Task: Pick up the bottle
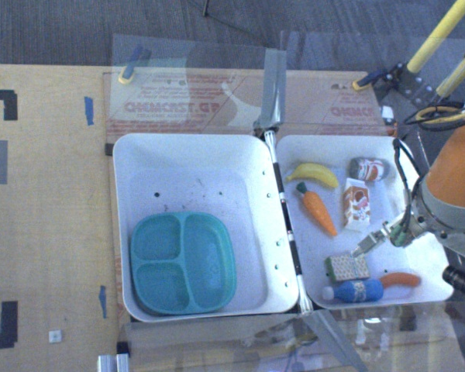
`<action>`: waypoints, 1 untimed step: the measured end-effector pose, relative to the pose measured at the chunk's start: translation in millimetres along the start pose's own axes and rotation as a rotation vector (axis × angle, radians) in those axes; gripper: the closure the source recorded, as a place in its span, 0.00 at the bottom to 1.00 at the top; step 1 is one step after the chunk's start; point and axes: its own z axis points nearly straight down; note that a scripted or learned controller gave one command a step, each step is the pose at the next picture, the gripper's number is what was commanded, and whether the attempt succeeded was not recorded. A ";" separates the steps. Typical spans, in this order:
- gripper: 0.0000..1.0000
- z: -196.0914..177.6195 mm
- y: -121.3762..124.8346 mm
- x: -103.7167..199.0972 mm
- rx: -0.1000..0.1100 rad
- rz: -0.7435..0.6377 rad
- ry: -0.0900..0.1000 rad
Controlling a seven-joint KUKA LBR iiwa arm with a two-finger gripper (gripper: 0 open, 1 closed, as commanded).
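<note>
Desk carries two white bins. Bottle (356, 291) lies in right bin (337, 155), front edge, long axis left-right. Tool (372, 241) hovers just behind it, apparently open, holding nothing.

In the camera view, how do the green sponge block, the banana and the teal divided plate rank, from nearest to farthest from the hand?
Measured from the hand in the right bin:
1. Green sponge block, just below-left of the hand, same bin.
2. Banana, toward the upper left of the right bin.
3. Teal divided plate, far away in the left bin.
</note>
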 end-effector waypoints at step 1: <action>0.00 51.5 16.9 36.3 0.000 -0.291 0.002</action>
